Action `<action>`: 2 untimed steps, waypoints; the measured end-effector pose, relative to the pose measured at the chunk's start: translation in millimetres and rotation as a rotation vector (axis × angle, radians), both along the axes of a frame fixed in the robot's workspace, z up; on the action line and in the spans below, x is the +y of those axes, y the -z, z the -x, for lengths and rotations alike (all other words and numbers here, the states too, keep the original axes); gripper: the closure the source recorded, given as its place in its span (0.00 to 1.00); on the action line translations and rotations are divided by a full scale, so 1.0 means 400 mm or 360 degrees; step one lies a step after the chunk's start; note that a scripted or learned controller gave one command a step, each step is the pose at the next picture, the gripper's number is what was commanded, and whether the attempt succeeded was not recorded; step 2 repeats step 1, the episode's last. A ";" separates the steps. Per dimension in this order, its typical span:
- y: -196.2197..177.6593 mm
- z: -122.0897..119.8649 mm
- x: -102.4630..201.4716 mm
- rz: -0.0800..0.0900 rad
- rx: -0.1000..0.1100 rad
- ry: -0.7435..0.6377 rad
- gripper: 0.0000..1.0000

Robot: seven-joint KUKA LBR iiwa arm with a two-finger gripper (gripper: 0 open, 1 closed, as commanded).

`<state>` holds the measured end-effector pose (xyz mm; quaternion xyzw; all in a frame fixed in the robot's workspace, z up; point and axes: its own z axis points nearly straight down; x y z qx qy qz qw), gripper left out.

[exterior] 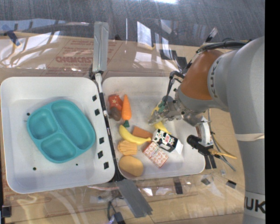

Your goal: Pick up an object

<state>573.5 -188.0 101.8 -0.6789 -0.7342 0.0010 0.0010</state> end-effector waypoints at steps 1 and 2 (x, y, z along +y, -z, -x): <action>-0.235 -0.100 0.147 -0.0002 -0.0019 -0.0041 1.00; -0.235 -0.100 0.147 -0.0002 -0.0019 -0.0041 1.00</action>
